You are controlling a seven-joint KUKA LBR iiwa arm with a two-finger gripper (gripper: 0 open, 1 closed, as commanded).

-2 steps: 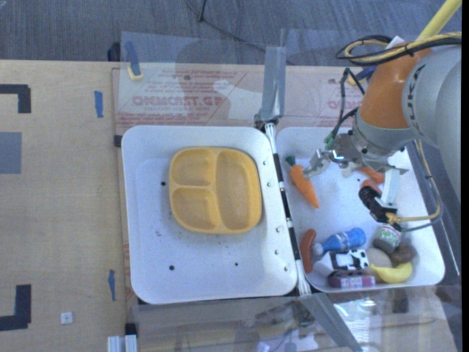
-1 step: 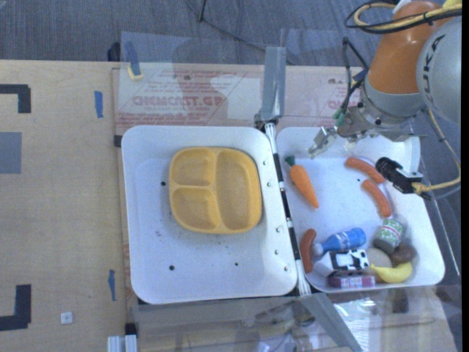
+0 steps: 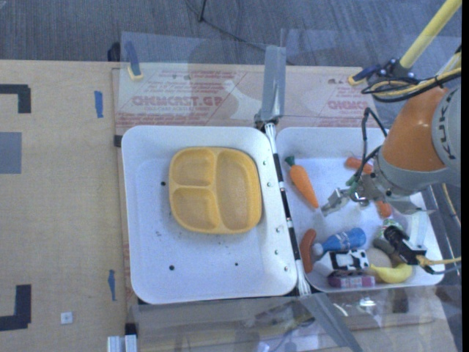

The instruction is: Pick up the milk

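Gripper [image 3: 338,199] poised above the right bin [image 3: 322,152], its metal fingers spread with nothing between them, near but apart from the milk [image 3: 347,260], a small cow-patterned carton lying toward the bin's front edge between a blue bottle [image 3: 343,241] and a yellow banana [image 3: 392,273]. The carton's boxy faces should suit a parallel pinch (a judgement). A tapered carrot [image 3: 303,185] lies alongside; the left bin [image 3: 146,270] holds a yellow divided plate [image 3: 215,190]

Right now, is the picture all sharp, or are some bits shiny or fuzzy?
In the camera view, the yellow plate and left bin look sharp and evenly lit; the clear sheet behind the bins shows pale glare; the pincer looks slightly blurred; the small toys near the milk are cramped and hard to read.
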